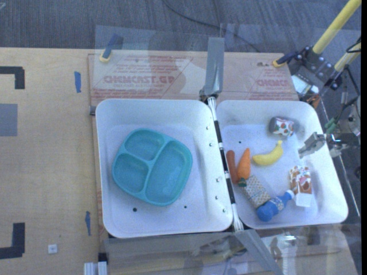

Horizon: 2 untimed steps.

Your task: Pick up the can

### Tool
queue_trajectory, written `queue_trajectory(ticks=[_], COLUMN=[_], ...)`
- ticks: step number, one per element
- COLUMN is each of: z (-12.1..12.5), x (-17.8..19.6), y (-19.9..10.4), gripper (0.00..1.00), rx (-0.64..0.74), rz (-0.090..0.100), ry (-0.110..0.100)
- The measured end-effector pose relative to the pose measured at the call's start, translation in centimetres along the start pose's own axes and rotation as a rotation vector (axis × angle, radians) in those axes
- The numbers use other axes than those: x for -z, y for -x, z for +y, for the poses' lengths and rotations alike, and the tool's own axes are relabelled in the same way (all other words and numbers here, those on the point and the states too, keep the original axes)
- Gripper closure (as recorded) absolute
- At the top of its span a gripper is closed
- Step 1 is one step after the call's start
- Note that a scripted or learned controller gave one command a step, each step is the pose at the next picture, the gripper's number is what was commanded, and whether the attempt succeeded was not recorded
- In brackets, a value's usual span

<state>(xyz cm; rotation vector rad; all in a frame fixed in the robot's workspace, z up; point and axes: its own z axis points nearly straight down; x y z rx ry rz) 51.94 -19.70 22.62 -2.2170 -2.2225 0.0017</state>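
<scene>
We see the can (pixel 281 126) lying on its side in the right bin's (pixel 327 211) far corner. We judge it light, stiff, slick; grip across its body. The hand (pixel 312 144) sits near, grip unreadable.

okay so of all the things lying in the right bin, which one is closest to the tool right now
The can, grey with a red-and-white label, at the bin's far side. It lies just left of the tool; the banana and the carton sit farther off.
</scene>
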Motion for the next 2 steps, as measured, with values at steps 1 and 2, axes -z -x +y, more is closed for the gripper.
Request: queue_trajectory(ticks=[1,2], z=[7.1,14.1], x=[-8.6,-13.5], y=[2.4,0.9], gripper=[0.0,0.0], rx=[-0.073,-0.234], rz=[-0.001,0.005], ry=[0.002,0.0])
